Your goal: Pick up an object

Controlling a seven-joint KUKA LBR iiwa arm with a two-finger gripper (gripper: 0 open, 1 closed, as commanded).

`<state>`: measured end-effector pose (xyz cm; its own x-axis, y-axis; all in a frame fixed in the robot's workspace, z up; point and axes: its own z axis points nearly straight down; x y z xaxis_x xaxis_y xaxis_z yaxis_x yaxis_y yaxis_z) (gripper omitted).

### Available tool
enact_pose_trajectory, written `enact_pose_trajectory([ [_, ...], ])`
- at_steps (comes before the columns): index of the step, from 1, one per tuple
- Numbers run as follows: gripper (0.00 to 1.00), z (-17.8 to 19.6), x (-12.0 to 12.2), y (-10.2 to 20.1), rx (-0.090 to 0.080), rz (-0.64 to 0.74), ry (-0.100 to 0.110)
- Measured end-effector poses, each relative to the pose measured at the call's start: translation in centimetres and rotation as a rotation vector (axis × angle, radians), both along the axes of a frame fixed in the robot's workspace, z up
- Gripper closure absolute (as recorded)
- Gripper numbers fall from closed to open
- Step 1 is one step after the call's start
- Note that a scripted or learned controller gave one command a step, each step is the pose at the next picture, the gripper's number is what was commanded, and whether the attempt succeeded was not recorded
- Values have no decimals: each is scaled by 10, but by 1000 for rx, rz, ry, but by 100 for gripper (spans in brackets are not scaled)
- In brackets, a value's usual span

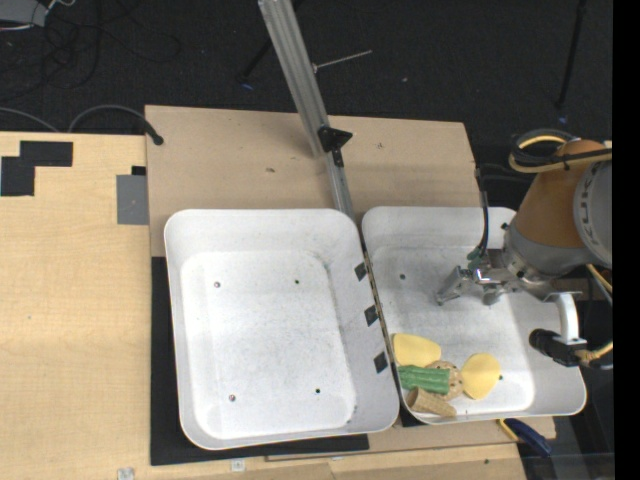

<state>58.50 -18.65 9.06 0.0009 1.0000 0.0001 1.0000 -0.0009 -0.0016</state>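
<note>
— Nearest the lens sits a small heap at the front of the right bin (560, 393): a tan piece (432, 402), a green object (424, 377), and two yellow objects (415, 349) (481, 374).

— And the gripper (462, 285)?

— It hovers over bare floor in the middle of that bin — its fingers look spread apart, with nothing between them.

— Which way does the heap lie?

— Toward the camera from the claw, slightly left of it and near; the green object's long axis runs roughly side to side. The bin wall crowds the heap, while the left bin (185, 268) lies farther off.
</note>
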Motion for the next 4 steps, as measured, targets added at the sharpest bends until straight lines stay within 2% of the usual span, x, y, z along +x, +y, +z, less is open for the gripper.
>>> enact_pose_trajectory([
  [1,100,11,0,-1,1,-3,0],
  [3,100,99,7,1,-1,3,-5],
  [4,100,126,8,1,0,3,-3],
])
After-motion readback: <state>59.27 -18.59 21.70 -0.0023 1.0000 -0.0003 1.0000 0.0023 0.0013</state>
